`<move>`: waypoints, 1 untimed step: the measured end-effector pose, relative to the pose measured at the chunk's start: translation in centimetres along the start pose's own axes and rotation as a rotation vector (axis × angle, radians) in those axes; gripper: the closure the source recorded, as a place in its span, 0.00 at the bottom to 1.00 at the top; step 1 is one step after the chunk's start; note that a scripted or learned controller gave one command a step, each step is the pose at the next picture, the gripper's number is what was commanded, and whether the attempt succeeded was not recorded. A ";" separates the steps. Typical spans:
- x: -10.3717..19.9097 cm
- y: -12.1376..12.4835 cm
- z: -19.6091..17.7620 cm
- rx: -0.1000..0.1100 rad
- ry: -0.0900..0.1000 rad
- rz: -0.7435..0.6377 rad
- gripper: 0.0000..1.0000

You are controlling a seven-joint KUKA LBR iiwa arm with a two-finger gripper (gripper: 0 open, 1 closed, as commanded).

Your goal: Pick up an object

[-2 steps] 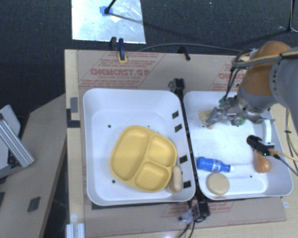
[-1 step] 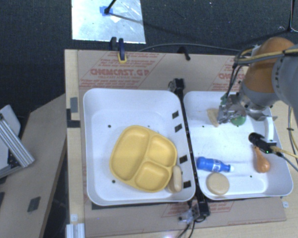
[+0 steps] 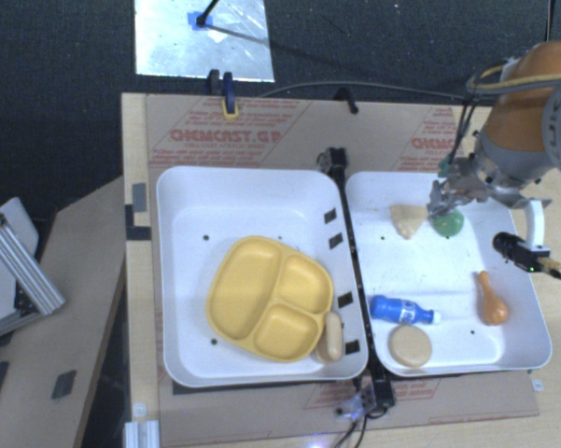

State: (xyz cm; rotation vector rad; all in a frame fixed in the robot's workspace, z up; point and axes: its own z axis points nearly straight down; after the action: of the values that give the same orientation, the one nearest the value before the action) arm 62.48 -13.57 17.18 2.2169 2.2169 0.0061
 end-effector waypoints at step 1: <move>-0.8 -0.1 -6.2 -0.001 0.000 0.000 1.00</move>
State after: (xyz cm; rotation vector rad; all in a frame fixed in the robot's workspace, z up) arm 62.34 -14.33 23.40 2.2160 2.2163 0.0069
